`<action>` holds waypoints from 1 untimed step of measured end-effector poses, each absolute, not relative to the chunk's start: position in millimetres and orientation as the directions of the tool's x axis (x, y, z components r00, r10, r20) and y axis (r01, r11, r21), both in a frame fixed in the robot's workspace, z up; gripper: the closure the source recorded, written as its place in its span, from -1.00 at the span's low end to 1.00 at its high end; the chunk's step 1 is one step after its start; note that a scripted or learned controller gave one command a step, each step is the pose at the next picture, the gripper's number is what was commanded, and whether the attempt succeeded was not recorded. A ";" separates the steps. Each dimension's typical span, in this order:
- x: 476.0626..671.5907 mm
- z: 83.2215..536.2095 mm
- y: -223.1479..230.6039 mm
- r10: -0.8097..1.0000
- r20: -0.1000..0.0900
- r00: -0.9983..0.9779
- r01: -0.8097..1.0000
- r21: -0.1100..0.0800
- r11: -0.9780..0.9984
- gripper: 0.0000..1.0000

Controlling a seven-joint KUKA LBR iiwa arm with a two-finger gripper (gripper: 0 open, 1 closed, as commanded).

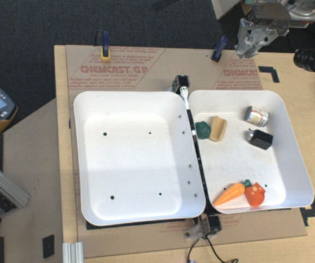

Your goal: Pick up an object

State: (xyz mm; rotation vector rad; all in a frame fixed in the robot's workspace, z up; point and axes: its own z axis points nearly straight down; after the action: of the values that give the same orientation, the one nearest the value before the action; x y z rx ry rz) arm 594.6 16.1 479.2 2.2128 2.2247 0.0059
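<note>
Right bin (288,163): the larger of the things that matter, lying below and slightly left of the fingers as the camera sees it; it holds all 5 candidate objects.
Left bin (130,158): well off to the left of the fingers, nothing in it to aim for.
Gripper (250,41): raised above the bench past the far rim of the right bin, pointing down; nothing sits between its fingers. I cannot tell from this slant whether they are spread or pressed together.
Carrot (229,194): farthest from the fingers, at the near rim, touching the red vegetable; a crowded target, poor first choice.
Red vegetable (255,194): beside the carrot's leafy end, also close to the near wall.
Tan block (218,129): below and left of the fingers, touching the green lump; its long flat sides suit a 2-finger pinch.
Can (256,116): nearest the fingers, almost straight below them in view, lying on its side; likely to roll.
Black block (261,139): just beyond the can, standing apart.
Green lump (202,129): smallest, tight to the dividing wall.
Advice: judged best is the black block; descend straight, straddle its short width, close only once low.
</note>
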 end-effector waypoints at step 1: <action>598.0 477.4 67.0 1.000 0.000 -0.003 1.000 0.005 0.003 1.00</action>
State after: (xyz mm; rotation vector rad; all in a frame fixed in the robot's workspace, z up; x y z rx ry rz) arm 598.0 67.0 477.4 2.2156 2.2227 0.0053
